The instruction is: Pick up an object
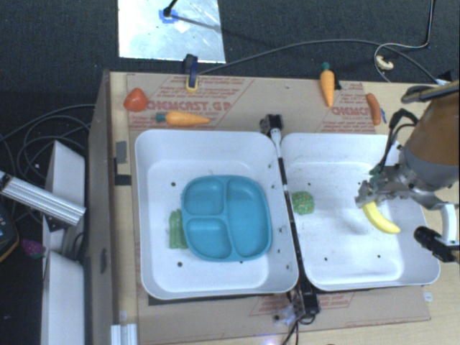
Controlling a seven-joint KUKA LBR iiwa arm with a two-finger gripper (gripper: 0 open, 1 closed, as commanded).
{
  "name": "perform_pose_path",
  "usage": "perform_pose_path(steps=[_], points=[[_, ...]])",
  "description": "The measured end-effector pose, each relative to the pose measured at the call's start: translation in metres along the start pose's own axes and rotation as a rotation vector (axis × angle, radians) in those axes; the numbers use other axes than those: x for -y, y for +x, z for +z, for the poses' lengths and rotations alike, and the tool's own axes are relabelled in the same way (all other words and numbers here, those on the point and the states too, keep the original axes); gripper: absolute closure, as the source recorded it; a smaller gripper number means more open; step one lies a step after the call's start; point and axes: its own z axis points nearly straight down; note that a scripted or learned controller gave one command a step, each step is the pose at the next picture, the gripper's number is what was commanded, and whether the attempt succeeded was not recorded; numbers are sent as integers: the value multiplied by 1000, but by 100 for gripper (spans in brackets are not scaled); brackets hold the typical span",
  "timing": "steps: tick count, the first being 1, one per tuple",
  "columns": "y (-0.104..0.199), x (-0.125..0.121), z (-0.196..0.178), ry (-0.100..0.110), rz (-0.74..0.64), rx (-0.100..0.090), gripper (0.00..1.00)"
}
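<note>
Over the right-hand bin point(345, 279), at its far right side, the robot's hand point(373, 193) hangs low with its metal tip touching the upper end of a yellow banana point(381, 219); whether it is open, closed or gripping the fruit cannot be told from this angle; the banana lies tilted on the white floor of the bin, its lower end pointing toward the near right corner; behind the hand rises the grey arm point(430, 165) with its orange band point(440, 124), entering from the right; a small green, knobbly object point(302, 203) sits at the left side of the same bin, just beside the divider point(284, 192) where the two bins meet, well apart from the banana; across the divider, the left bin point(154, 192) holds a blue sectioned plate point(227, 217) with three compartments, and a pale green piece point(176, 230) lies against the plate's left edge; on the brown cardboard-covered surface point(237, 99) beyond the bins rest an orange carrot point(184, 119) lying sideways, a red-orange rounded item point(136, 100) near the far left corner, another carrot point(328, 85) standing lengthwise past the right bin, and a slim reddish-orange piece point(373, 108) to its right; black cables point(43, 139) trail over the dark floor at left.
</note>
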Motion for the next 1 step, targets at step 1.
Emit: perform_pose_path(steps=[1], points=[[75, -42, -39, 0, -1, -1, 100]])
